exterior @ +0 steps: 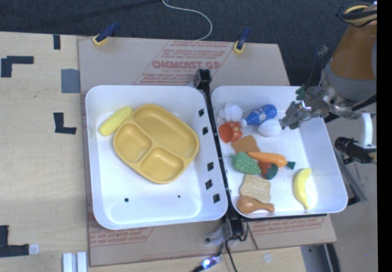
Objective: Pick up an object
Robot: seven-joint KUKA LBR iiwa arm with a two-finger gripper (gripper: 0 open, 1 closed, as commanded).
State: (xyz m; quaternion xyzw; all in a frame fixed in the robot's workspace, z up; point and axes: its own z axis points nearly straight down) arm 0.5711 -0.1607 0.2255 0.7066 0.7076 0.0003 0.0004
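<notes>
The end effector [293, 119] hangs over the right bin [324, 142], nothing visibly in it; open or closed, I can't tell. Just beside it lies a blue-and-white toy bottle [263, 116], probably light, hard, slippery plastic, best pinched across its middle

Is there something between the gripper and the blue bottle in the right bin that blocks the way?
Nothing visible blocks it. The gripper hangs over the upper right part of the right bin, and the blue bottle lies just to its left in the view. Between them shows just the bottle's white end and bare bin floor.
</notes>
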